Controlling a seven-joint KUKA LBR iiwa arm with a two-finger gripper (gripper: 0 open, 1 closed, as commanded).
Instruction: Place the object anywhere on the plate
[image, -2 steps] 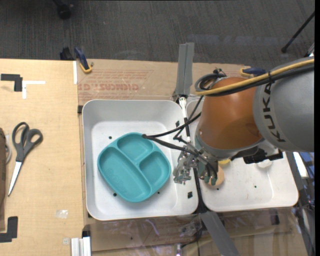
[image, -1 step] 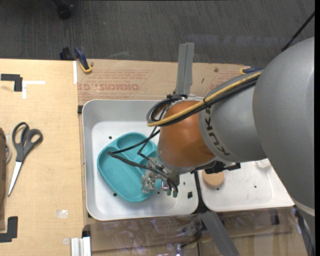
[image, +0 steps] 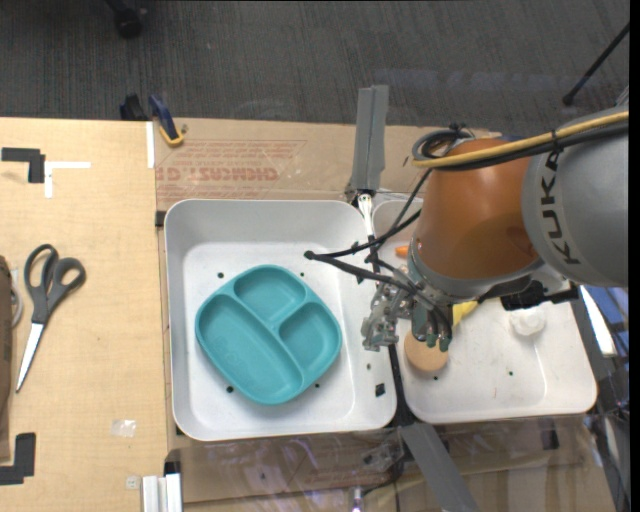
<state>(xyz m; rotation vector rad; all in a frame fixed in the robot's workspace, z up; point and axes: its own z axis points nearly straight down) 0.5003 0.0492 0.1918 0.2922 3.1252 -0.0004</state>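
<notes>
Tan egg-shaped object (image: 428, 360) is at the left edge of the right bin (image: 500, 375), close against the wall it shares with the left bin (image: 180, 330). The gripper (image: 430, 336) is directly over the object's top, touching it or nearly so from this angle. Gripper state: cannot tell, because the wrist hardware masks the contact. So there's no claim that it's held, and no call on whether it rests on the bin floor or is lifted.

Teal divided plate (image: 268, 335) lies flat, face up, mid left bin, set on a diagonal. It has one long compartment and two smaller ones, with nothing on it. The task says anywhere on the plate, so all three are valid and the nearest one, on the right side, is the cheap target.

Judgement: this is the pick, or the very start of the lift. The placement helps, since the object is already on the plate side of its bin, with only the two adjoining bin walls between them. The next move needs enough height to clear those walls, then a short carry to camera-left.

Risks: the rounded body can squirt out of a pinch or roll once released. The wall beside it leaves little room on that side.

A small white object (image: 527, 322) lies well apart in the right bin and isn't involved. Scissors (image: 45, 290) are on the bench left of the bins, clear of the path.
</notes>
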